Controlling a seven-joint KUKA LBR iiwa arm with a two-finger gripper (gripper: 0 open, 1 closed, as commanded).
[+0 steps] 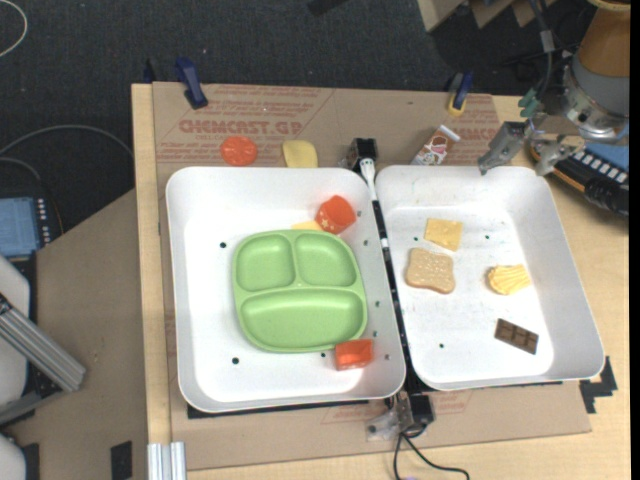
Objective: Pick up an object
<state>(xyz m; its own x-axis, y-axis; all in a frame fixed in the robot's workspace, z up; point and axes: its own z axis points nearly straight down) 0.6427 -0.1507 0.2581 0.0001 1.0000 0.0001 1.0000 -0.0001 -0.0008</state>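
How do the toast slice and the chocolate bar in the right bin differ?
The toast slice is light tan with a browner crust; the chocolate bar is dark brown. The toast slice looks larger and roughly square, the chocolate bar smaller and oblong. The toast slice sits near the bin's left wall, the chocolate bar toward its front right. Both lie flat in the right bin.

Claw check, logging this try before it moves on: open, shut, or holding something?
Claw: open, holding nothing, above the right bin's far edge.
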